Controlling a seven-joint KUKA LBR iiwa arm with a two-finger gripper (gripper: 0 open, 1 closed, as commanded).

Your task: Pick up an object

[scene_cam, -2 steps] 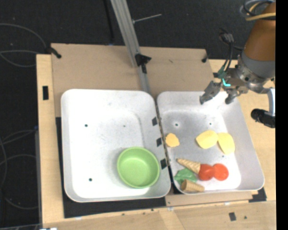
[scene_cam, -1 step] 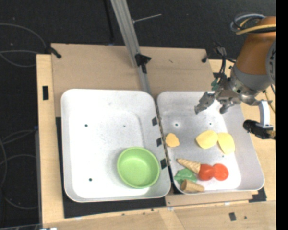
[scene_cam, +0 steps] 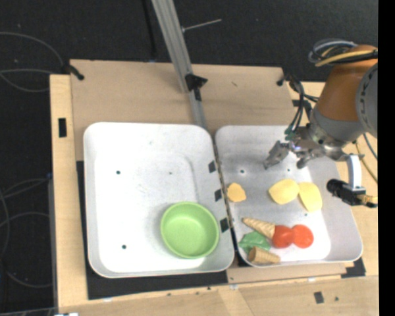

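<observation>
On the bench (scene_cam: 131, 91), open fingers (scene_cam: 275, 155) hang above the right bin (scene_cam: 250, 143).

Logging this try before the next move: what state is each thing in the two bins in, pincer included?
pincer: open, holding nothing, above the right bin
green bowl: upright, in the left bin
two yellow pieces: lying side by side
red tomatoes: resting together
cones: lying on their sides

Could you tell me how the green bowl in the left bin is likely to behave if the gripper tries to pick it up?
The green bowl looks rigid and probably light, like plastic. Its smooth, curved rim may slip from a pinch. Sitting upright on a broad base, it seems likelier to slide than tip when pushed.
</observation>
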